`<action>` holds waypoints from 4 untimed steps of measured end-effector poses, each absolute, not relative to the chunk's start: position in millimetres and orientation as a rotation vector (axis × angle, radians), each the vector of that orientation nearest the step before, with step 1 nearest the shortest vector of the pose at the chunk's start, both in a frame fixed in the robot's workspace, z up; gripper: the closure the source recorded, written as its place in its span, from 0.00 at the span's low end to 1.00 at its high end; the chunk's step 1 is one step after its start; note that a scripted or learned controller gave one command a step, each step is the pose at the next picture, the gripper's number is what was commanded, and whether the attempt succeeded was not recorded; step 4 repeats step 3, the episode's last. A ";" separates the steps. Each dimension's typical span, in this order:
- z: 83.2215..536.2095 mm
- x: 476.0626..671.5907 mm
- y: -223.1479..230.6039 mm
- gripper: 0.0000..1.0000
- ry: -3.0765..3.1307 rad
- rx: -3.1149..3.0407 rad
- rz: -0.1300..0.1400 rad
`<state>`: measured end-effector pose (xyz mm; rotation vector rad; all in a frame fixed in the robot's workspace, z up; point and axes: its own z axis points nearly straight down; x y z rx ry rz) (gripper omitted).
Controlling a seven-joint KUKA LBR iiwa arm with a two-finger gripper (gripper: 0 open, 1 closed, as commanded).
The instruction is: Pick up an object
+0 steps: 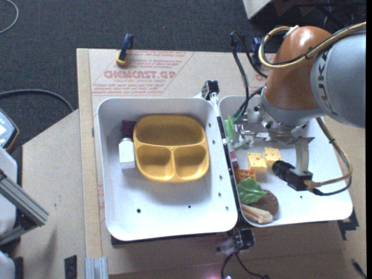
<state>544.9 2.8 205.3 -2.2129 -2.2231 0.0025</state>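
**Operator:** Report the pickable objects and their location.

**Technician:** They lie in the right bin (331, 205), clustered along its 9 o'clock side. The yellow cheese wedge (257, 161) sits near the centre of the cluster, with a second yellow block (272, 153) touching it at 2 o'clock. An orange waffle-like piece (244, 174) lies at its 7 o'clock. A green leaf (250, 189) rests at 6 o'clock, overlapping a brown round piece (267, 202). A pale bread-like piece (256, 214) occupies the bin's 7 o'clock corner.

**Operator:** End effector status?

**Technician:** The gripper (251, 133) is at 12 o'clock of the cheese wedge, just above the cluster. Whether it is released or clenched cannot be told; the wrist hides it.

**Operator:** Left bin (116, 214)?

**Technician:** It holds a yellow divided tray (171, 147). A white bottle (127, 153) touches the tray at 9 o'clock, with a dark purple item (128, 126) at 10 o'clock.
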 end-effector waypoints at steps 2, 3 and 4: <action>214.4 507.6 78.1 1.00 -2.222 -2.214 0.005; 222.3 511.9 67.8 1.00 -2.221 -2.223 -0.001; 222.3 511.9 67.8 1.00 -2.221 -2.223 -0.001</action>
